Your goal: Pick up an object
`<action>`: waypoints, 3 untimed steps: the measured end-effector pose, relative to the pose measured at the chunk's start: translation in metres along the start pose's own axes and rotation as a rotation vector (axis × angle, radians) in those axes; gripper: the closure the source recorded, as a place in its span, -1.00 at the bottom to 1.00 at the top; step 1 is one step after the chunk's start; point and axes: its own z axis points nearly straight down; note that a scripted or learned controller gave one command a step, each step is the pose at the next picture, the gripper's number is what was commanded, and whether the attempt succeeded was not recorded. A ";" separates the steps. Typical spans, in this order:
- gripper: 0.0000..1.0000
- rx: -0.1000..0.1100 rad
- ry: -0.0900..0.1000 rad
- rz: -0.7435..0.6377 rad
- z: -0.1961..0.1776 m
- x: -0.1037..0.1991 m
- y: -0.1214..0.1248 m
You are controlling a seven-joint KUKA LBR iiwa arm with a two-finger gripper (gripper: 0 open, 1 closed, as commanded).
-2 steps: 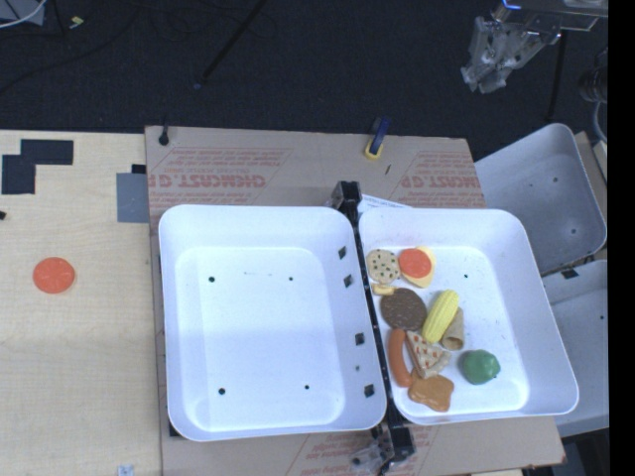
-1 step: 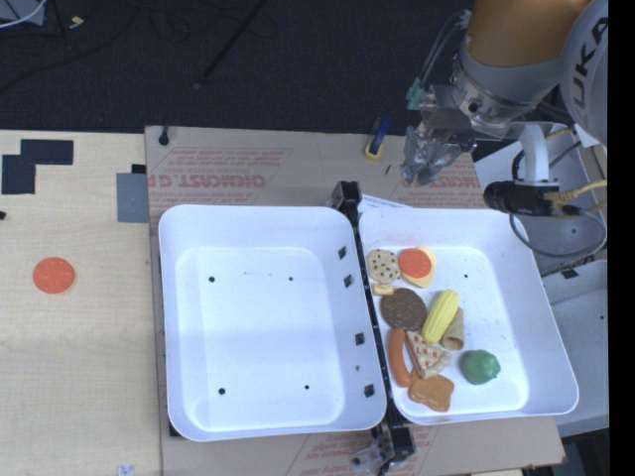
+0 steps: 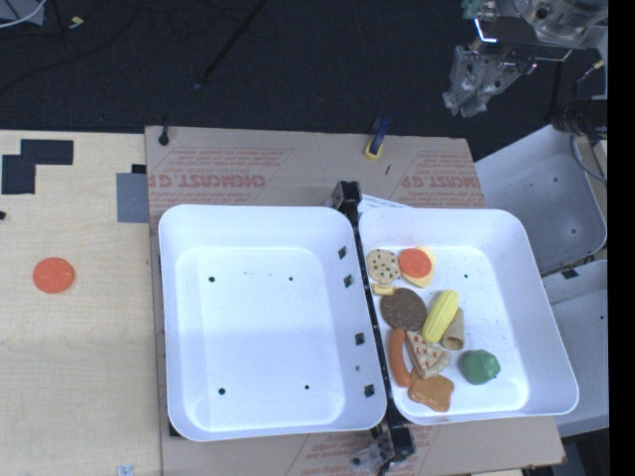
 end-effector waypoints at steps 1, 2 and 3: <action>1.00 0.010 0.000 0.003 -0.036 -0.016 0.007; 1.00 0.030 0.001 -0.002 0.109 0.030 0.003; 1.00 0.004 0.001 0.001 -0.010 0.022 -0.005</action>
